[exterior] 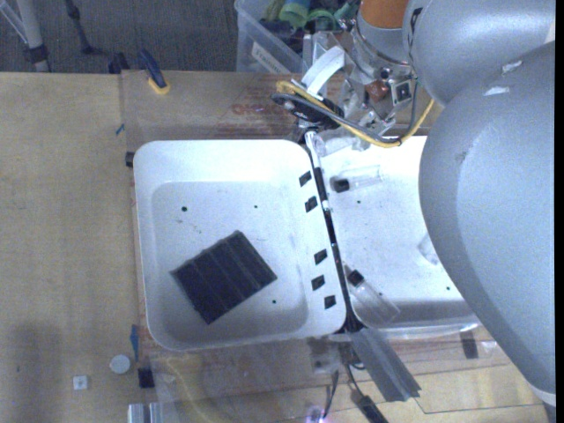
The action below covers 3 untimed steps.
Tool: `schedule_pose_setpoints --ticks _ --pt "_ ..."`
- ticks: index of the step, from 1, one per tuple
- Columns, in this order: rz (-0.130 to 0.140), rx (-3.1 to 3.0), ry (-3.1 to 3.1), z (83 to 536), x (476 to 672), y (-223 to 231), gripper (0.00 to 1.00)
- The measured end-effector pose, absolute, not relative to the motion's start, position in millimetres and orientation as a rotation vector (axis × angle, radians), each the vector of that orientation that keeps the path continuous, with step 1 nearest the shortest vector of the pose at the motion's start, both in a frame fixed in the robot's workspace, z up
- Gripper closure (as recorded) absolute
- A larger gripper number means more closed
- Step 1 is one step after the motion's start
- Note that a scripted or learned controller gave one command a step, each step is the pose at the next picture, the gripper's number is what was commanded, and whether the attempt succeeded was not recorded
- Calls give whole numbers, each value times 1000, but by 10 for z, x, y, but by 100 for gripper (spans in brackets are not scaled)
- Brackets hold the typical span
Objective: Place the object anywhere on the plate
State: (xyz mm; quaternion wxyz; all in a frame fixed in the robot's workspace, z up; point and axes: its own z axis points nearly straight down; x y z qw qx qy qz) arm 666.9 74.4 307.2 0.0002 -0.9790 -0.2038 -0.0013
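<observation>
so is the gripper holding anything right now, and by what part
It cannot be told. The gripper sits over the far rim between the two bins, tangled among cables, and no object shows between its fingers. The dark ridged plate lies in the left bin.

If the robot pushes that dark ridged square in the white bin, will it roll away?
Probably not. The dark ridged square looks flat and lies flush on the left bin floor, so it would likely slide, not roll. Lying so low, it may be hard to pinch. Its straight edges suggest it is stiff.

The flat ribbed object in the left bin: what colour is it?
Black, or very dark grey, ribbed object; seen in the camera view.
</observation>
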Motion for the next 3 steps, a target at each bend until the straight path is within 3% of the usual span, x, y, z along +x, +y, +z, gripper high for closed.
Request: schedule_pose_setpoints --ticks 1,2,3 --pt "1 -2905 -1196 4351 6579 448 100" --pt "6 -2195 -2244 4248 6602 755 100" --pt "-4 -2614 -1745 4351 6662 2030 100"
